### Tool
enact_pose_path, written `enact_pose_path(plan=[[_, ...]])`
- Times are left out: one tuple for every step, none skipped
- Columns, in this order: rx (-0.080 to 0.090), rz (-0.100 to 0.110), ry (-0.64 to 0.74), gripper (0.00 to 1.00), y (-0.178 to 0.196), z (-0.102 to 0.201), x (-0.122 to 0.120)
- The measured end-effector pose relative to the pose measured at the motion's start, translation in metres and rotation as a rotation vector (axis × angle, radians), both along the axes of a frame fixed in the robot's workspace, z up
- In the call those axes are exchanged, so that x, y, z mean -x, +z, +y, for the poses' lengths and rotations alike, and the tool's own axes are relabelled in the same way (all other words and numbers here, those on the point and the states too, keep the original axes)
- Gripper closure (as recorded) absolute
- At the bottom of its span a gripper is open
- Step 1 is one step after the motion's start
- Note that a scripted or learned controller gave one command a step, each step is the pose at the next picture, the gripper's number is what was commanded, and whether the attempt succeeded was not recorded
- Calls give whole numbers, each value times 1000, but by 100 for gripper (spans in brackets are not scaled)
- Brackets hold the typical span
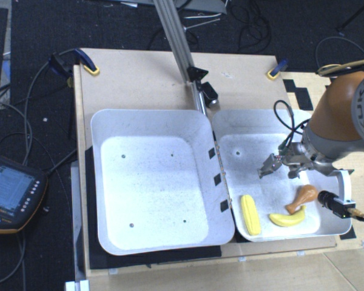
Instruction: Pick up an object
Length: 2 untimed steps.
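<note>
I had the arm point(343, 117) reaching in from the right, wrist bent down over the right bin point(242, 144), orange band up. The gripper point(273, 165) hung above bare bin floor, fingers spread a little with nothing between them. My targets sat along the bin's near edge: corn cob point(250, 214), banana point(287, 219), and an orange-brown toy point(303, 197) just beside it, likely slid there. Left bin point(109, 132) was beside it on the table point(139, 71).
</note>
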State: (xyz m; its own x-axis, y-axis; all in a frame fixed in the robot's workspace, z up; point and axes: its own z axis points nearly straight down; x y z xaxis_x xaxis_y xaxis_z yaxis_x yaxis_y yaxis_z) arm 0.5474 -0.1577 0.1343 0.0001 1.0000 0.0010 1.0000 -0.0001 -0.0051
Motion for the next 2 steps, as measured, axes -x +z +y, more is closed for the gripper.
enact_pose_path(plan=[[1, -5, 0, 100, 13, 0, -1], [2, -9, 0, 100, 55, -1, -3]])
